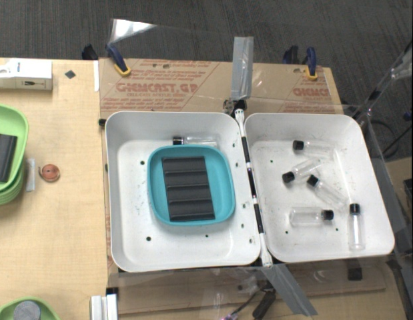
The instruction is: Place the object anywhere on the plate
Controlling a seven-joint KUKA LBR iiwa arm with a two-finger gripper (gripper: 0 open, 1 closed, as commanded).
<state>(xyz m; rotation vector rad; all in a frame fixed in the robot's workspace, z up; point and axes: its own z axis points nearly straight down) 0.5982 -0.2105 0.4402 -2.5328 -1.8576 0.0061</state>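
A clear vial [193, 140] with a black cap lies on its side in the left bin [126, 245], just behind the teal plate [223, 179], its long axis running left to right and the cap pointing left. A black ribbed insert [187, 188] lies on the plate. The right bin [366, 245] holds several more capped vials [311, 215] lying at different angles. Both bins rest on a cardboard sheet [166, 85] on the table [53, 245], above dark grey carpet [193, 12]. The jaws cannot be judged.

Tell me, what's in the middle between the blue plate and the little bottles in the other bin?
In the camera view, between the square teal plate and the clear black-capped vials lie bare white bin floor and the two bins' touching rims.
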